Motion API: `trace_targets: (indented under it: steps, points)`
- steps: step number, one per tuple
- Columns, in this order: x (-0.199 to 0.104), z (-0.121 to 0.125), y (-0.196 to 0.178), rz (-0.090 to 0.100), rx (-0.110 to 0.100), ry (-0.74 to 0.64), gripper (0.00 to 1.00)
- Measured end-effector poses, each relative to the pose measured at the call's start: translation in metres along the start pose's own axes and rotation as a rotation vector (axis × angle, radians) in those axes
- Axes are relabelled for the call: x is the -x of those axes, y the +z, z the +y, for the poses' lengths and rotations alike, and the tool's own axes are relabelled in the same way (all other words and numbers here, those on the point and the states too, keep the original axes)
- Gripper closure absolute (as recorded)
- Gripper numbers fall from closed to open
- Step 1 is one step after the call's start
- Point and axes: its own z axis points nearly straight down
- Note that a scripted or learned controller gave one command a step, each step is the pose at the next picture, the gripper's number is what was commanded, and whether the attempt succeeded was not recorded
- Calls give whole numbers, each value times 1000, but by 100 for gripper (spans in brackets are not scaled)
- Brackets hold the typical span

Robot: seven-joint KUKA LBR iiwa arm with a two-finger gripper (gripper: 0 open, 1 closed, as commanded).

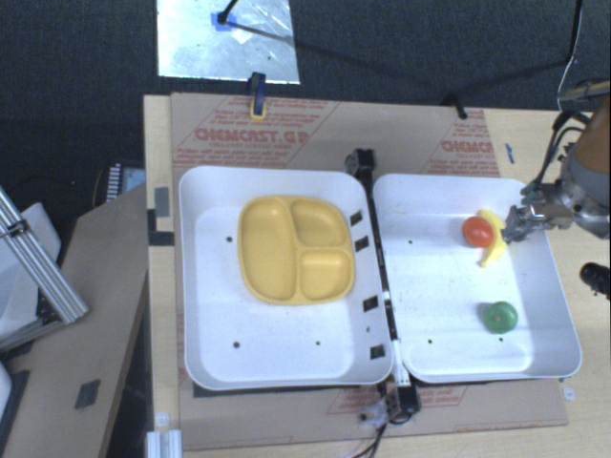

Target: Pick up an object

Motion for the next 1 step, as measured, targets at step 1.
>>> trace_targets:
  steps: [1]
  points:
    - [0, 1, -1, 1, -3, 0, 100]
